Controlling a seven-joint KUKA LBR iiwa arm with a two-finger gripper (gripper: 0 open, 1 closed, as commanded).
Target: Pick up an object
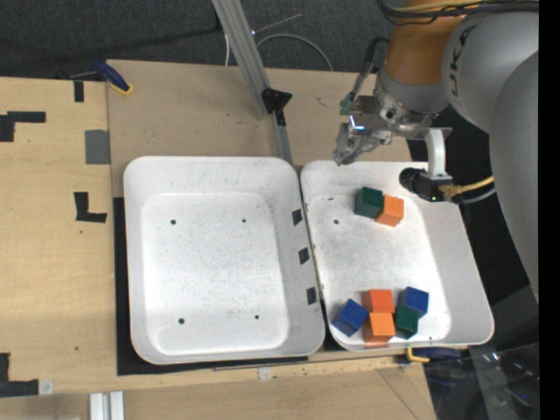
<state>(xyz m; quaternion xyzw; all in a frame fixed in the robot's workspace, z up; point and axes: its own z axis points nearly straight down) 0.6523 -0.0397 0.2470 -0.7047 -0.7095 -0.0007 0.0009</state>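
We hover our gripper (347,154), whose state we cannot tell, above the right shallow white bin's (455,234) far rim, needing next to descend onto the nearby dark green cube (368,202).

White bins (210,175), green block (368,202), orange block (390,210), blue block (350,316), grey arm (499,51) with orange band (429,24)

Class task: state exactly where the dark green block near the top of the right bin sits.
The dark green block lies in the right bin, toward its far end, touching an orange block on its right, below the hand.
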